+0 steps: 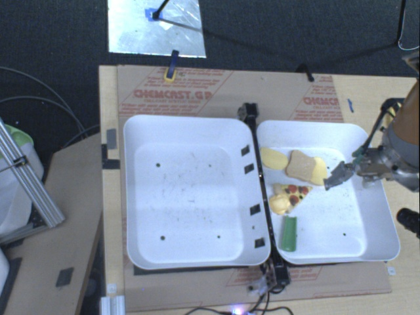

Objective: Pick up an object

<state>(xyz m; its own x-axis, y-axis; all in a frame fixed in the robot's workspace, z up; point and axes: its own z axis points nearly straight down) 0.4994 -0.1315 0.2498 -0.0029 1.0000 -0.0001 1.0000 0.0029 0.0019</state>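
Tool [336, 176] beside tan sponge [301, 166], yellow pieces [273, 158] beyond.

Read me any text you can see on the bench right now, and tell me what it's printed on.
"CHEMCAST GP": red print on the board under the bins, behind the left bin.
Same red print, slanted, behind the right bin: too blurred to read fully.
More red print along the board's front edge: unreadable.

Silver sheet [156, 17] on dark floor; blue-yellow clamp [172, 67] at board edge; metal rail [27, 178] left.
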